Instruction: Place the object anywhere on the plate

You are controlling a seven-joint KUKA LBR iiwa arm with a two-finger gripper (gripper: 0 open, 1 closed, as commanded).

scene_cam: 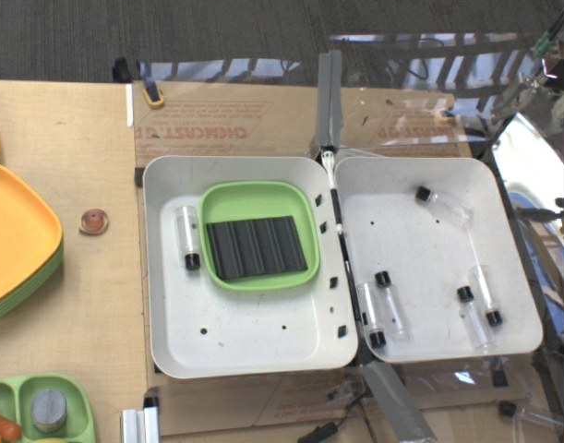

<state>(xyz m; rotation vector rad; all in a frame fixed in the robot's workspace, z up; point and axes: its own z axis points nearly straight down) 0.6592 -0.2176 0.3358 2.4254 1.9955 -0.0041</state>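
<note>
Clear vials (pixel 390 305) with black caps, right bin (pixel 420 340), toward 3 o'clock of the green plate (pixel 259 201): probably light, slick, round; grip mid-body, across the barrel. Finger state: cannot tell.

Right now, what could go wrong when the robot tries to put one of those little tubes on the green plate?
The clear tubes in the right bin are hard to see and round, so one could slip or roll. Two lie close together near the bin's left wall, so the claw might bump both. The dark ridged pad covers most of the plate, so a tube might roll off.

Green plate (pixel 259 203) – left bin, clear vial (pixel 187 237) beside
</note>
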